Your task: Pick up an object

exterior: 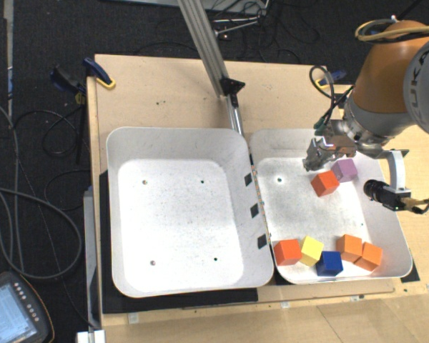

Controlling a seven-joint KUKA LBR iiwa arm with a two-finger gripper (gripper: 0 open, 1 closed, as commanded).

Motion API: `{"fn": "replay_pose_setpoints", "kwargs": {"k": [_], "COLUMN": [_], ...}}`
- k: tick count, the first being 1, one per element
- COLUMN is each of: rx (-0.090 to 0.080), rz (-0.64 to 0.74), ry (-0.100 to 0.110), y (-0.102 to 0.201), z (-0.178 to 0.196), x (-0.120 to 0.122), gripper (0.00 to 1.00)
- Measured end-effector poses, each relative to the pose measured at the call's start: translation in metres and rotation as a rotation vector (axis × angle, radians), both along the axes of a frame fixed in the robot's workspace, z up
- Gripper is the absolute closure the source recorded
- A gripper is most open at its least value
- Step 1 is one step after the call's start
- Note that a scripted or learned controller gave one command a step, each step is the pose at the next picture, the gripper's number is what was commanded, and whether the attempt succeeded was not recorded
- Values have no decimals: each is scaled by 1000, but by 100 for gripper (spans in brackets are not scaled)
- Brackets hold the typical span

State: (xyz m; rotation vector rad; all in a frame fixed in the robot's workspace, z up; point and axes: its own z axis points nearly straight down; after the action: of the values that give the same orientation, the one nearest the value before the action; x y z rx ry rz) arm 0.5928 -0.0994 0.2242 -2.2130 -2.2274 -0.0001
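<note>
The likeliest target is the red-orange block (324, 183), lying in the far part of the right bin (386, 227) and touching or just beside a pale purple block (344, 168) at its far right. The tool (317, 156) hangs just to the far left of this pair, low over the bin floor — whether it is spread or pressed together cannot be told from this slant, and nothing is seen pinched in it. Its place looks like a descent beside the block, not yet around it. Five more blocks crowd the near wall: an orange block (287, 251), a yellow block (312, 249), a blue block (329, 263) and two more orange ones (360, 251) — packed against the rim, they would be awkward to grasp. The left bin (129, 191) sits alongside on the worktop (164, 91). Part of a dark "KUKA" marking shows on the arm (393, 77).
</note>
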Motion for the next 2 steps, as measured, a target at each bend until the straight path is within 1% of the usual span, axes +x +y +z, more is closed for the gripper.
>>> {"fn": "replay_pose_setpoints", "kwargs": {"k": [1,2], "rx": [1,1], "rz": [1,3], "ry": [1,0], "y": [50,106], "z": [-6,7], "x": [-13,-35], "gripper": [100,100]}}
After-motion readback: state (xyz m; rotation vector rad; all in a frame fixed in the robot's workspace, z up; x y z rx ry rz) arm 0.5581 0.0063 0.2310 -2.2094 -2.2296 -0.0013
